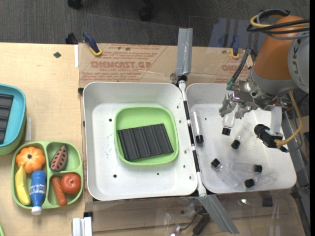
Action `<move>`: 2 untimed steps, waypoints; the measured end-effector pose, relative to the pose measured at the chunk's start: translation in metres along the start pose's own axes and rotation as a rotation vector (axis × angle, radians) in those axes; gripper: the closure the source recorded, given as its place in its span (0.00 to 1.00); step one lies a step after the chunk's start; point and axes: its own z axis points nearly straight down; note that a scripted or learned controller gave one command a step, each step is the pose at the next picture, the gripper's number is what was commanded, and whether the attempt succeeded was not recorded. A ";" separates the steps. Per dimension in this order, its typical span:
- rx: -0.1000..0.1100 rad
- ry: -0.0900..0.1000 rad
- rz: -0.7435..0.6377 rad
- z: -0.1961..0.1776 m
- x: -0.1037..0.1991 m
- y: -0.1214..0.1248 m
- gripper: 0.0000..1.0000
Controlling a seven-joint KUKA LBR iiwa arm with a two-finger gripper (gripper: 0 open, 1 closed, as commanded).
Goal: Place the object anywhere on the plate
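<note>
The pincer (231,113) hangs over the upper part of the right bin (280,181); whether it is wide, narrow or holding anything I cannot tell from this slant. Several small dark objects (215,164) lie scattered on that bin's floor, while the green plate (121,119), bearing a dark ribbed slab (146,141), sits in the left bin (98,171), well apart. By my judgement the grasp is in hand; next comes a carry leftward over the divider to the plate.

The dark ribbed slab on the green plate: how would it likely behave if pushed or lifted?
The dark ribbed slab lies flat and wide on the green plate, so it probably won't roll or tip. Its low profile likely leaves little edge to pinch. Its ridges may add grip, but whether it is stiff can't be judged.
</note>
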 end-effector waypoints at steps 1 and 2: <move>0.000 0.000 0.000 0.000 0.000 0.000 0.00; 0.002 0.000 0.122 -0.038 -0.028 -0.047 0.00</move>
